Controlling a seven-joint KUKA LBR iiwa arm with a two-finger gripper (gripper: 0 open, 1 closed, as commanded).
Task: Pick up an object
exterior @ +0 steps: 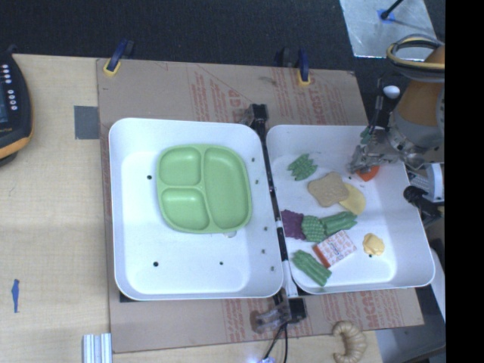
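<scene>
We list a light wooden bench top [45,225] spread with a brown cardboard sheet [189,89] printed in faded red. Clamps hold its far edge: one blue and yellow [116,57], one blue [302,68]. We note a grey tape patch [87,122] near the sheet's left edge and a black and orange handset [11,104] at far left. Beyond lies dark floor [212,13], with a pale sheet [386,17] at upper right. Lighting is even.

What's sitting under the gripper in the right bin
A small orange-red item peeks out just below the gripper near the right bin's far edge. The gripper covers most of it, so its shape and whether it is gripped cannot be seen.
</scene>
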